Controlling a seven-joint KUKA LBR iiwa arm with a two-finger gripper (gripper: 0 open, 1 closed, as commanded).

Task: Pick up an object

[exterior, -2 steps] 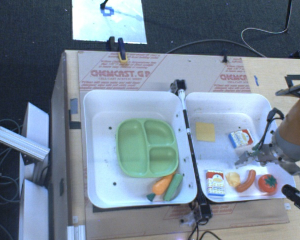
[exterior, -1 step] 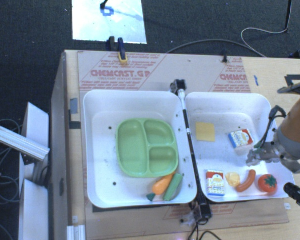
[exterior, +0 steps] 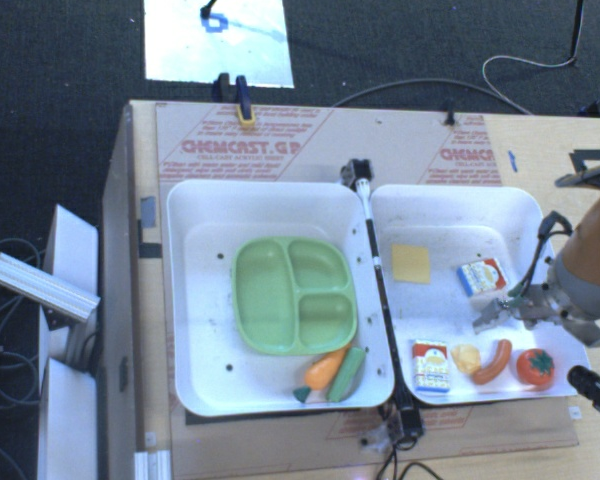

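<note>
The right bin (exterior: 450, 203) holds a yellow cheese slice (exterior: 411, 263), a small blue and red carton (exterior: 480, 275), a red and white box (exterior: 431, 365), a small pale yellow piece (exterior: 466, 358), a sausage (exterior: 491, 361) and a tomato (exterior: 535, 366). My gripper (exterior: 492, 315) reaches in from the right and hangs low over the bin floor. It sits just below the carton and above the sausage, and nothing is seen in its grasp.
The left bin (exterior: 205, 268) holds a green divided plate (exterior: 294, 295), with a carrot (exterior: 323, 369) and a green cucumber (exterior: 347, 373) at its front edge. A ridge (exterior: 372, 258) divides the bins. The arm's body (exterior: 590, 268) covers the right bin's right rim.
</note>
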